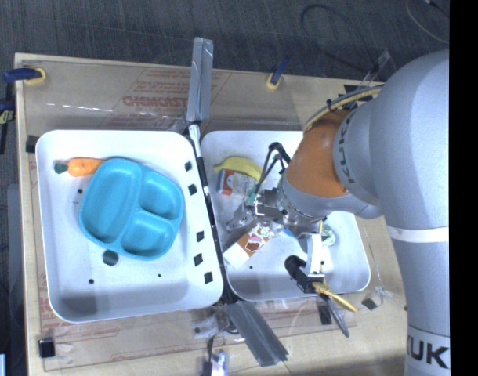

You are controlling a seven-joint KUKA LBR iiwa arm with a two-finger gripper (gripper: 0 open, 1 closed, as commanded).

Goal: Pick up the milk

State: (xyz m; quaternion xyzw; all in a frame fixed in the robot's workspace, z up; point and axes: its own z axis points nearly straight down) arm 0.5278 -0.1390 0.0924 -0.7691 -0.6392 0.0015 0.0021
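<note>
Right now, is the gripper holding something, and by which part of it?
It cannot be told. The gripper is low in the right bin above the milk carton, and the wrist hides any contact.

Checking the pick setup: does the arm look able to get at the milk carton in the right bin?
Probably yes: the small white and brown milk carton lies uncovered on the right white bin floor, directly beside the gripper, nothing stacked on it.

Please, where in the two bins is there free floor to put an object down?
Left bin: bare floor along the near wall, below the blue plate, and right of the carrot. Right bin: crowded with the banana, carton and gripper.
</note>
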